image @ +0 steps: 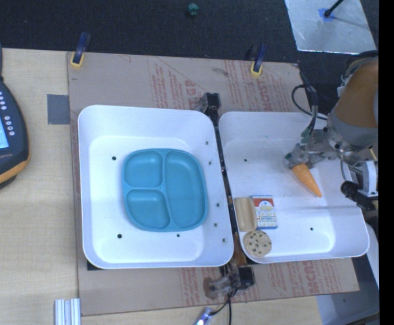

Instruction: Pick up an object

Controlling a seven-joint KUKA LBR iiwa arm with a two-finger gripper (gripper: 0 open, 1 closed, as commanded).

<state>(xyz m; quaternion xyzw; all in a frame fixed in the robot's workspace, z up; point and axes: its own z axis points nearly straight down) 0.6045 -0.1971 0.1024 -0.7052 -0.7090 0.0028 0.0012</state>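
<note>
We see the end effector [298,158] low in the right bin [332,239], sitting right at the upper, wide end of the orange carrot-like cone [307,179]. We can't tell its state from this angle; the arm's wrist blocks the tips, so no grip is confirmed.

The cone lies flat on the bin floor, pointing down-right, well apart from the cracker [244,214], the small box [265,212] and the cookie [257,243] grouped near the bin's lower left. The blue divided plate [164,188] lies in the left bin [92,181].

Risks, as we judge them:
- Tapered shape, so a pinch near one end may squeeze the cone out sideways.
- Contact at the end, not mid-body, so the cone may pivot or tip on lift.
- Approach too low means scraping the bin floor & shoving the cone toward the wall w/o catching it.
</note>
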